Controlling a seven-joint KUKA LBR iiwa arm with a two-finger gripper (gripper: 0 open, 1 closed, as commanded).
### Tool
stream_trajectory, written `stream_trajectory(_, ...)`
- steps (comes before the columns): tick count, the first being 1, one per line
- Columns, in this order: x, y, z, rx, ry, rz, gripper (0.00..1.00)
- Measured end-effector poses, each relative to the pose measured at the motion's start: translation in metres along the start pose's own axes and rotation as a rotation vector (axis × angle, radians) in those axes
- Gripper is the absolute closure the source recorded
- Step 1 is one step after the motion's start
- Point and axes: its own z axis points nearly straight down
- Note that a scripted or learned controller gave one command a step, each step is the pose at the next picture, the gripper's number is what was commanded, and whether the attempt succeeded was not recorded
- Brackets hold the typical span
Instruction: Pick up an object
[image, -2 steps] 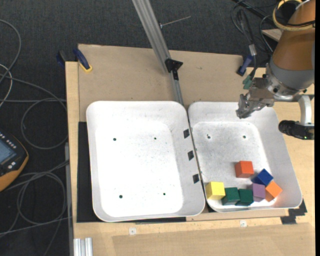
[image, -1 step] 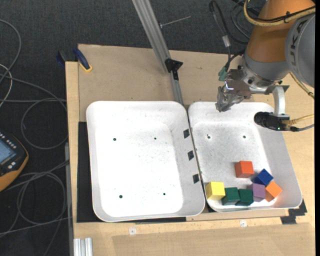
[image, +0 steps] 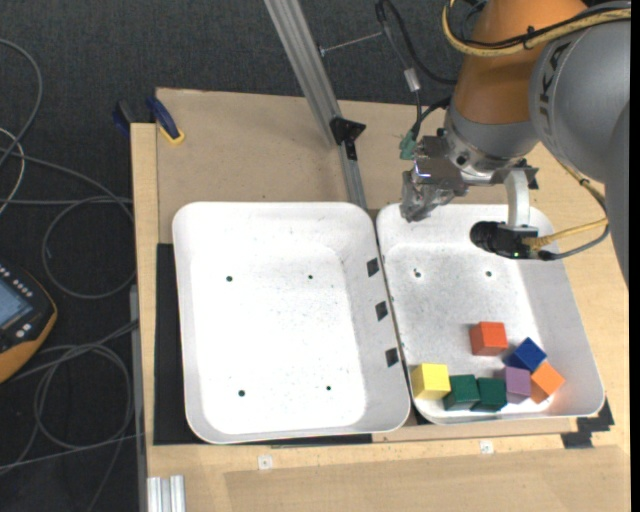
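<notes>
So here's the thing you want to look at: your gripper (image: 420, 207) is parked over the far rim of the right bin (image: 440, 290), right up by the top-left corner of it, and every block you could grab is bunched at the opposite end. They sit in the near-right corner, well apart from the fingers, with a bare stretch of white floor between.

The red block (image: 489, 337) is the one sitting closest to the gripper, a bit apart from the pile. Just below it are the blue block (image: 527, 354), the orange block (image: 547, 379) and the purple block (image: 517, 381), packed tight together. Along the near wall you've got the yellow block (image: 432, 379) and two green blocks (image: 474, 392) touching each other.

The fingers point down and nothing is between them, but honestly you can't tell from this angle whether they're spread or closed.

My guess is the next move has to travel toward the camera and to the right across the bin. I'd aim at the red one, since it has free space around it. The left bin (image: 200, 300) isn't part of this.
</notes>
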Motion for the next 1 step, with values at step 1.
stream_trajectory(1, 0.0563, 0.0111, -0.0035, -0.001, 0.001, -0.002, 1.0)
